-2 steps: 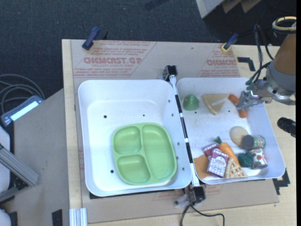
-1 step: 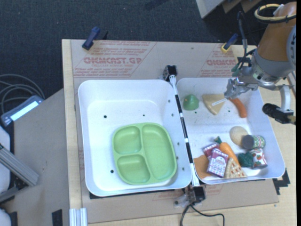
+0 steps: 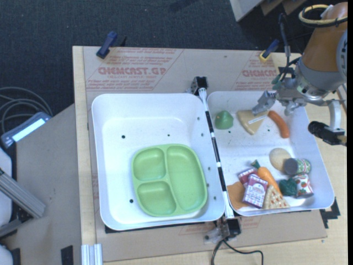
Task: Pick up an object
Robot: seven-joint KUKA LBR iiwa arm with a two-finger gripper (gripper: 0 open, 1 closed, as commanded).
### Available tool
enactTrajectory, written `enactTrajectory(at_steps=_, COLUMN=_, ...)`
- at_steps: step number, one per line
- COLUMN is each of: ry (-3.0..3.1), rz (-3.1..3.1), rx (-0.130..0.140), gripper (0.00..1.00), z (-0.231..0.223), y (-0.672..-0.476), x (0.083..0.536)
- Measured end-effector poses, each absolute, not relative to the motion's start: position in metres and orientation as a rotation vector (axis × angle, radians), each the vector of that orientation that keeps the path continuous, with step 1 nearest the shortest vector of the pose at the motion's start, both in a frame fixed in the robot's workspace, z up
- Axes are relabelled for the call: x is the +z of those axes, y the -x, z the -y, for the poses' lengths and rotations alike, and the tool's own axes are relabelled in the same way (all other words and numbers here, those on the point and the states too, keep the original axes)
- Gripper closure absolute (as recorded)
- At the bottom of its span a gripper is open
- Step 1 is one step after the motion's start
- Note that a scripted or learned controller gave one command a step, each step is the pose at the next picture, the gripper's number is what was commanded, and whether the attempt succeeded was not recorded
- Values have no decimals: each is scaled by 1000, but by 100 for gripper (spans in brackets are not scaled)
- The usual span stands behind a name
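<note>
My gripper (image 3: 277, 105) hangs over the far part of the right bin (image 3: 325, 175), open, with nothing held between its fingers. Just below its tips lie a pale yellow cheese wedge (image 3: 249, 121) and an orange sausage (image 3: 279, 124). To their left sits a green rounded piece (image 3: 223, 120). Near the front of the bin are a beige potato (image 3: 279, 158), a carrot (image 3: 266, 174), a red carton (image 3: 255, 192), a waffle-patterned wedge (image 3: 274, 199), a dark green piece (image 3: 288, 187) and two small cans (image 3: 300, 167).
The left bin (image 3: 110, 126) holds a green divided plate (image 3: 167, 179). A black divider rail (image 3: 212, 142) runs between the bins. The arm's orange band (image 3: 322, 43) rises at the far right. Blue clamps (image 3: 106, 44) sit on the board's far edge.
</note>
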State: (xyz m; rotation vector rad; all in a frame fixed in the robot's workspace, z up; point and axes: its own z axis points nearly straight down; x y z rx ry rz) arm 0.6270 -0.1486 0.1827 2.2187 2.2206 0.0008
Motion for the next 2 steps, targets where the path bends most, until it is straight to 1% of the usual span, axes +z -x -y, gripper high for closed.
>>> enactTrajectory(at_steps=1, ry=-2223, rz=-2225, rx=-3, gripper=0, z=144, y=-650, x=89)
enactTrajectory(at_steps=2, ry=-2219, rz=-2223, rx=-2, gripper=100, z=145, y=-651, x=102)
